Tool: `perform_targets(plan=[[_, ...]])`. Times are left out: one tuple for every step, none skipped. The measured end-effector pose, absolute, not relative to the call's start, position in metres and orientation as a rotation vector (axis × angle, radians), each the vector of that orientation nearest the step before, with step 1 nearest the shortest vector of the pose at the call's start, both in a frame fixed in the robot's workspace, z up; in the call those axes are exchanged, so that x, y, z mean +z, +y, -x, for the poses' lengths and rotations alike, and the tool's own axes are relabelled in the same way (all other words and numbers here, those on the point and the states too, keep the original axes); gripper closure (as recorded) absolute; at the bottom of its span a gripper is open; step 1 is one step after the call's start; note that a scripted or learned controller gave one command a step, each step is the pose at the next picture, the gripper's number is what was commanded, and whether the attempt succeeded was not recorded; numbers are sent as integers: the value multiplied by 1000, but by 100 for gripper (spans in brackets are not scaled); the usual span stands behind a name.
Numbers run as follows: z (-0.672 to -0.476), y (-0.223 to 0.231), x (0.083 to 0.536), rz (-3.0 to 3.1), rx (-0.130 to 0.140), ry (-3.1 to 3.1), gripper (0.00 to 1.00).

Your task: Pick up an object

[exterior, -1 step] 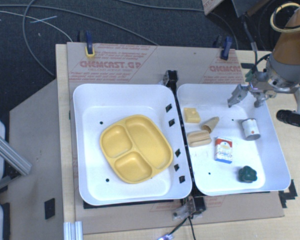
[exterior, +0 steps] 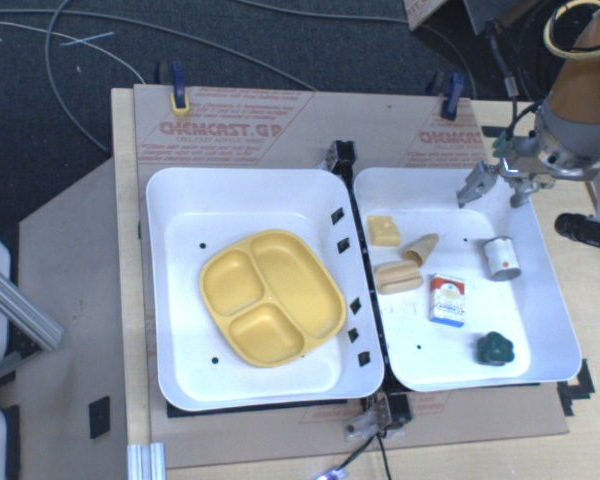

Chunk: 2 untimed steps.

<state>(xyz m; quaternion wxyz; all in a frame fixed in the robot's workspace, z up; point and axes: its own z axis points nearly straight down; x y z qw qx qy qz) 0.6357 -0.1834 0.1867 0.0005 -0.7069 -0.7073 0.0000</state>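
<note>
Risk first: gripper (exterior: 497,185) hangs over far edge of right bin (exterior: 555,308), nothing under it but bare rim area; straight descent likely closes on air or clips bin wall. Small silver can (exterior: 500,258) lies on its side near right edge, may roll from a touch.

Arm reaches in from right, orange band above wrist, fingers pointing down, spread apart, nothing between them.

Candidates all in right bin: yellow block (exterior: 384,230) and tan pieces (exterior: 400,273) near left edge, red-white box (exterior: 447,300) mid-floor, green lump (exterior: 495,348) toward near right corner. Yellow divided tray (exterior: 271,296) fills left bin (exterior: 170,268).
</note>
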Motion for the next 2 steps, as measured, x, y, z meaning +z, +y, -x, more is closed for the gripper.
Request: perform_targets(plan=[[-634, -192, 139, 2218, 5, -2217, 0], [-633, -192, 86, 2217, 5, -2217, 0]])
